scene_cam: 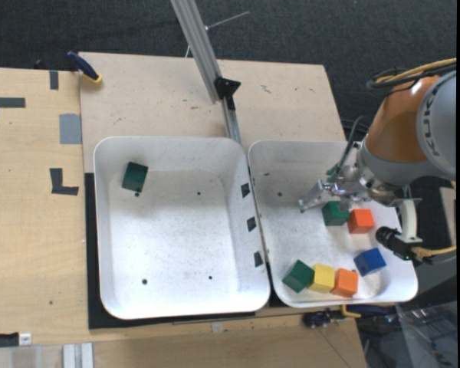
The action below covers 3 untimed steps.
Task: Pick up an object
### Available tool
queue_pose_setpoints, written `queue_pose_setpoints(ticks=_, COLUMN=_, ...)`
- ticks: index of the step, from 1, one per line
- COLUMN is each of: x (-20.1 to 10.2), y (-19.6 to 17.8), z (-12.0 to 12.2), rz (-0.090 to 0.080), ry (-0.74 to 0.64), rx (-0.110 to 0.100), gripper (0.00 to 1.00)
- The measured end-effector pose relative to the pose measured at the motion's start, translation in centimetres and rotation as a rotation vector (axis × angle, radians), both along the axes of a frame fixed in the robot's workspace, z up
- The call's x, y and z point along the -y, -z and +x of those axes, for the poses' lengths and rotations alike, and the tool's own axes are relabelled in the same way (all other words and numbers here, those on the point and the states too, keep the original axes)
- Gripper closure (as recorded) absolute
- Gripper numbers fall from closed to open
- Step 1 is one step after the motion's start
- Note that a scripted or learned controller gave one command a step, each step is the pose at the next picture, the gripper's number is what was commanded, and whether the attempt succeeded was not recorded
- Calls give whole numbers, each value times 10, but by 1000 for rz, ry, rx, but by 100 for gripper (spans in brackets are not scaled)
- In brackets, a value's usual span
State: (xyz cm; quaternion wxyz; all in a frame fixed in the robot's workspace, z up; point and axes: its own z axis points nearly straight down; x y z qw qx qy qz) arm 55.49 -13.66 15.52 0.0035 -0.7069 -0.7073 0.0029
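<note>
Task not complete. The tool is low in the right bin, just above a dark green cube beside an orange cube. Whether it is spread or closed cannot be told. No object is seen lifted; the pick remains outstanding.

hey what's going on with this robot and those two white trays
A grey and orange arm reaches into the right bin, its gripper low over a green block next to an orange block. Nothing is visibly lifted yet. A blue block and a row of green, yellow and orange blocks sit near the front edge. The left bin holds one green block.
</note>
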Motion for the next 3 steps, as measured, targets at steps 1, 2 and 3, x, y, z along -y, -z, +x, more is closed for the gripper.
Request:
queue_pose_setpoints(ticks=1, x=-4, y=35, z=-2, rz=-3, ry=-2, rx=21, gripper=0)
queue_pose_setpoints(ticks=2, x=-6, y=27, z=-3, rz=-1, ry=-4, rx=20, gripper=100)
queue_pose_setpoints(ticks=3, x=0, y=-17, z=0, rz=-1, ry=-1, rx=12, gripper=100)
